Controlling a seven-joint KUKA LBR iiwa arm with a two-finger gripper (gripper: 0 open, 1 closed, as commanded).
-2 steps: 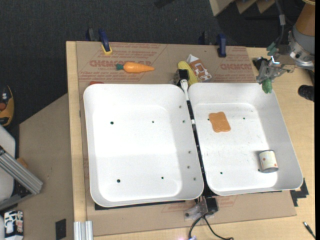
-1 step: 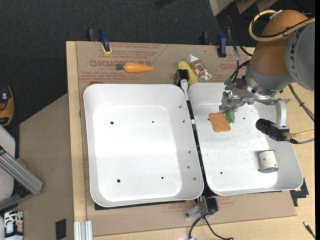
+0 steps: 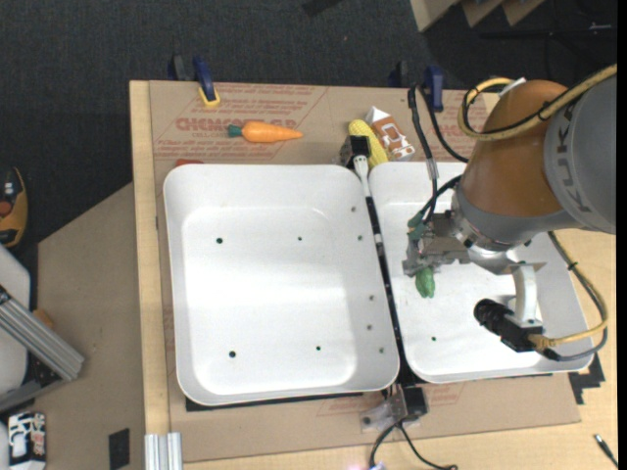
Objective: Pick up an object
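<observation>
the right bin serves as the landmark here. nearest the camera, its front wall sits on the counter, and a cable connector lies just outside the bin's front left corner.

inside the right bin, close to its left wall and about midway along it, lies a small green object. its long axis runs roughly front to back, tilted a little, with the rounded end toward the bin's front; its upper end is hidden under the tool. the tool hangs right over that upper end, but the fingertips are too dark and crowded to tell whether they are spread or closed, or whether they touch the object.

to the right of the object, a black fitting on the arm hangs above the bin floor. the arm comes in from the bin's right side, its orange band bulking over the far half of the bin, wrist bent down toward the left wall.

the left bin touches the right bin along the shared rim.

beyond the right bin's far left corner lie a yellow corn toy and a brown packet, just beside each other. further left of them, a carrot lies on the cardboard, tip pointing toward the corn.
</observation>
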